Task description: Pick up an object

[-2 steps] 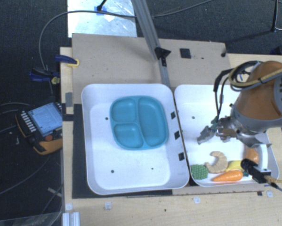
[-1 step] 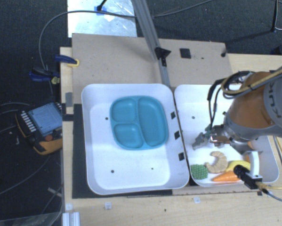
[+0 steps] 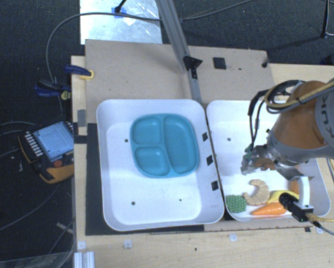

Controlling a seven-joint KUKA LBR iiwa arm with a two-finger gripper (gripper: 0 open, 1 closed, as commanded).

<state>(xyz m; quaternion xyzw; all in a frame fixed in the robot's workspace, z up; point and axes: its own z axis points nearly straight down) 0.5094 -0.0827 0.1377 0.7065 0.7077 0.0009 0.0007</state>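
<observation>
In the right bin [image 3: 228,121] several toy foods lie along the near edge: a tan croissant [image 3: 259,191], a green broccoli-like piece [image 3: 236,203], an orange carrot [image 3: 268,209] and a yellow banana [image 3: 282,196]. My gripper [image 3: 253,162] hangs low in this bin, just above and slightly left of the croissant. Nothing shows between its fingers. The arm's orange band [image 3: 296,128] rises to the right of it.
The left bin [image 3: 114,205] holds a blue three-compartment plate [image 3: 165,144]. A grey pole [image 3: 175,29] slants in from the top toward the bins' divider. Cables and a handheld device [image 3: 48,145] lie off the bench at left.
</observation>
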